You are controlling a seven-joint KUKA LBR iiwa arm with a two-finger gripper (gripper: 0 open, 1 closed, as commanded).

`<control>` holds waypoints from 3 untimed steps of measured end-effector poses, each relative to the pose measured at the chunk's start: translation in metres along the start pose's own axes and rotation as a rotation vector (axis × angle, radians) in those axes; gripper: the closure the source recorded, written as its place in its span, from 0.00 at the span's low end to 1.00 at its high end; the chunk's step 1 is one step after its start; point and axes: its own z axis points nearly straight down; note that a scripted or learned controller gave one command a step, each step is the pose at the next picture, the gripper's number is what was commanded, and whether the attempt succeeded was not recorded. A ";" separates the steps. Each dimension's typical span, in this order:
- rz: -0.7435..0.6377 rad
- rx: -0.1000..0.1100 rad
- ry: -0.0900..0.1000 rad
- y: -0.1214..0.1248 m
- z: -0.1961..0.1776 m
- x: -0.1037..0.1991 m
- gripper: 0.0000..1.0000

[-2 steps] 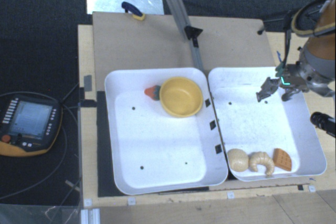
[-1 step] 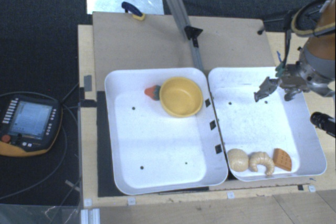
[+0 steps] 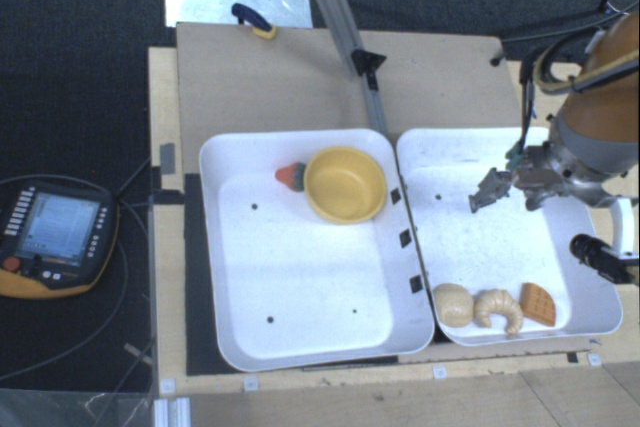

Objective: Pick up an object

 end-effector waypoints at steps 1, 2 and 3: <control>0.000 0.000 0.000 -0.002 0.042 0.001 0.00; 0.000 0.002 0.000 0.001 0.102 0.005 0.00; 0.001 -0.004 -0.001 0.003 0.089 0.004 1.00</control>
